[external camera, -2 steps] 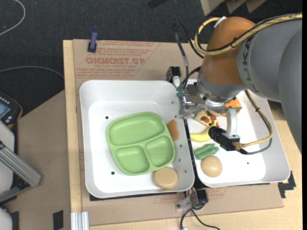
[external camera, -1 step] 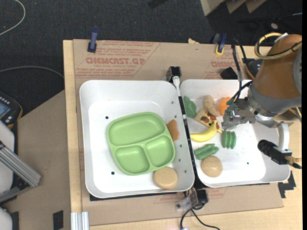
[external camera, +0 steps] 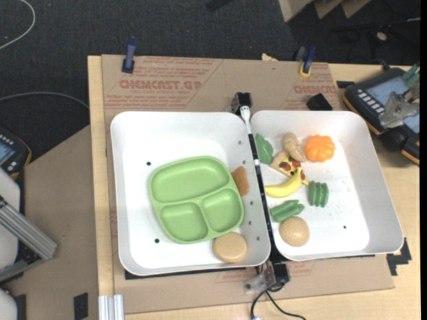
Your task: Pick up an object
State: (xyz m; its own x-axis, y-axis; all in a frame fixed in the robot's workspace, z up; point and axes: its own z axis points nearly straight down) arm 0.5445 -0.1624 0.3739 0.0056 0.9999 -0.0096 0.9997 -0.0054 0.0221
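The right bin (external camera: 360,179) holds several toy foods. An orange pumpkin-like fruit (external camera: 319,148) lies toward its back, with a beige knobbly piece (external camera: 290,143) and a green leaf-shaped piece (external camera: 264,149) to its left. In front of these lie a pizza slice (external camera: 287,166), a yellow banana (external camera: 285,189), a small green pepper (external camera: 318,194), a green pod (external camera: 287,210) and a round tan bun (external camera: 294,231). In the left bin (external camera: 133,145) rests a green divided plate (external camera: 195,199), with a brown piece (external camera: 241,181) at its right and a tan round bun (external camera: 230,247) near the front.
Both bins sit on a cardboard sheet (external camera: 167,85) held by a blue clamp (external camera: 129,55) and a yellow-tipped clamp (external camera: 306,61). A handheld control unit (external camera: 380,102) lies at the right beside the right bin. Cables run at the front between the bins (external camera: 267,282).
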